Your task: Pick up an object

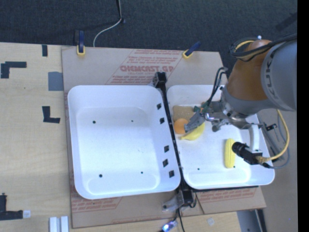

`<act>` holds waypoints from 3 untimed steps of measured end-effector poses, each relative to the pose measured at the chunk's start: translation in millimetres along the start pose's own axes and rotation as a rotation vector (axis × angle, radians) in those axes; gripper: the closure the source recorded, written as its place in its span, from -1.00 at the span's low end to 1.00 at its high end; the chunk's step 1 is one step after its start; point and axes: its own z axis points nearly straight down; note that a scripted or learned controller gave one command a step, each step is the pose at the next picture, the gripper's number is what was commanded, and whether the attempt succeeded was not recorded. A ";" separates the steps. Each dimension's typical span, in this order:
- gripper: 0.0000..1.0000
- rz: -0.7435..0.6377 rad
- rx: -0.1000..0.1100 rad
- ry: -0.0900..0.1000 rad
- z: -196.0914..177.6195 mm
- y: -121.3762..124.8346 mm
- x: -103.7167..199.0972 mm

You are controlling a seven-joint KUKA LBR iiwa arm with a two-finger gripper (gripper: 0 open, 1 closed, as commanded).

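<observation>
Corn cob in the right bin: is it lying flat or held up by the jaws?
Lying flat. The corn cob rests on the right bin floor, apart from the gripper, which sits over the yellow and orange items near the divider.

1. The arm [263,76] hides part of the right bin's [217,178] far right corner.
2. The gripper [197,121] covers part of the yellow object [194,134]; its identity stays unclear.
</observation>
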 end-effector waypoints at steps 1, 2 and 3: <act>-1.00 0.002 0.007 0.002 -81.3 -38.1 56.1; -1.00 0.010 0.024 0.000 10.5 -62.2 48.2; -1.00 0.012 0.002 -0.004 -97.5 -46.8 -2.5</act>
